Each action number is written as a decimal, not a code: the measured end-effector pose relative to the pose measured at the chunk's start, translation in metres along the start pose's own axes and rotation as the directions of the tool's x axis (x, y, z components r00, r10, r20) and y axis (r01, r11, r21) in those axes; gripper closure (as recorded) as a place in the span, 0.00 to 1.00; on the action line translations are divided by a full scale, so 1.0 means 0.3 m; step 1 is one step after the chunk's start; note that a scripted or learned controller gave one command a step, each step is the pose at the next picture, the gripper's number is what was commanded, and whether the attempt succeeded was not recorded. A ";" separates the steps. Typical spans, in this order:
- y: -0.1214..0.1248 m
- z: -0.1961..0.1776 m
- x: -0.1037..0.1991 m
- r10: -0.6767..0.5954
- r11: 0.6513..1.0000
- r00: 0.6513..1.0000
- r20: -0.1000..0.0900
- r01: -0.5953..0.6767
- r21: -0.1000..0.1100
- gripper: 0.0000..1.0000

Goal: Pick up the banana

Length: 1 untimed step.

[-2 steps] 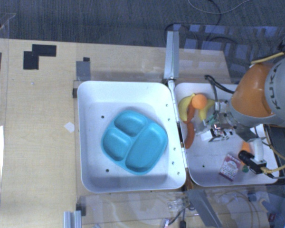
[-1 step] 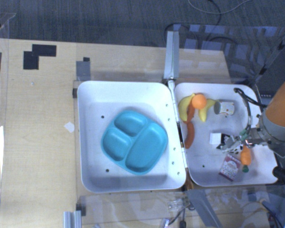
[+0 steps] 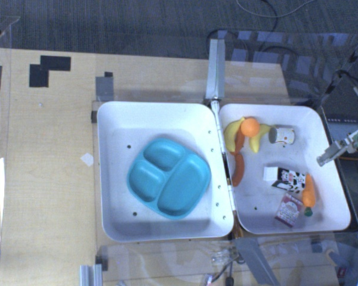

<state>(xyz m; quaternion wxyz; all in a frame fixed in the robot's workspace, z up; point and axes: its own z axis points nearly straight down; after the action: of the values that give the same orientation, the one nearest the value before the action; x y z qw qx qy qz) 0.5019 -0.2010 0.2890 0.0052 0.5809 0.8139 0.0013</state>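
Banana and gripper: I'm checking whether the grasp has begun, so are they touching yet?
Apart. The camera view shows the gripper at the right bin's right edge, with bare white floor between it and the banana.

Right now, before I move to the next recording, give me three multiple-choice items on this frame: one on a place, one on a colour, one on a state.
1. Where does the banana lie?
A. on the divided plate
B. in the right bin, by the wall shared with the left bin
C. on the bare bench

2. What colour is the divided plate?
A. red
B. blue
C. black

3. Where is the pincer?
A. closed around the banana
B. over the left bin
C. at the right bin's right rim, apart from the banana

Key: 1 B, it lies by the divider; 2 B, it is plainly blue; 3 C, bare bin floor lies between them.
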 end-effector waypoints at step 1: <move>0.195 0.230 0.173 -0.082 0.997 0.997 -0.005 0.082 0.003 0.00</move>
<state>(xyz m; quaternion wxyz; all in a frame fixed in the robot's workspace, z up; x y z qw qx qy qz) 0.5411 -0.1332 0.2201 0.0025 0.5472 0.8370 0.0011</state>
